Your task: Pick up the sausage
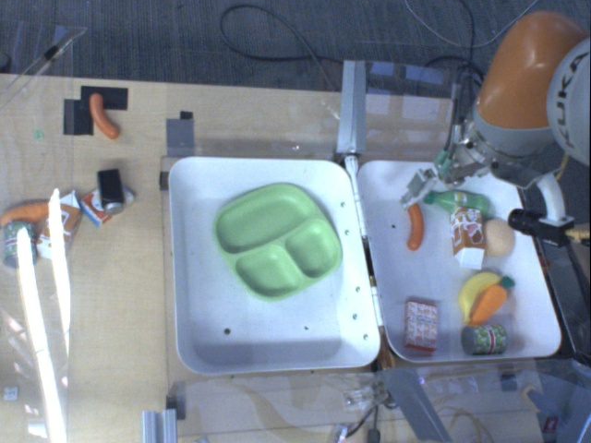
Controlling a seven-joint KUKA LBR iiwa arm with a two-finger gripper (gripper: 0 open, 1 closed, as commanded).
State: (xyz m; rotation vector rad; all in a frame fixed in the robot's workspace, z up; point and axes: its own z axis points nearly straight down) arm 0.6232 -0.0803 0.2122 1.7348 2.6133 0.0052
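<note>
1. The sausage lies in the right bin, near that bin's left wall in its upper half, on bare white floor. Its long axis runs almost straight up and down the view, with the upper end leaning slightly right.
2. It is a small, smooth, orange-red cylinder with rounded ends, plastic-looking.
3. The end effector hangs just above the sausage's upper end; whether its fingers are apart or together cannot be told, and nothing is seen between them.
4. Right of the sausage sit a green bottle-like item, a small printed carton whose writing is too small to read, and a pale egg-shaped thing.
5. Lower in the same bin are a yellow banana, an orange carrot, a red patterned box and a dark tin; their labels are illegible.
6. The left bin holds a glossy green divided plate with three compartments.
7. On the wooden tabletop, a second orange sausage-like piece lies on a black patch.
</note>
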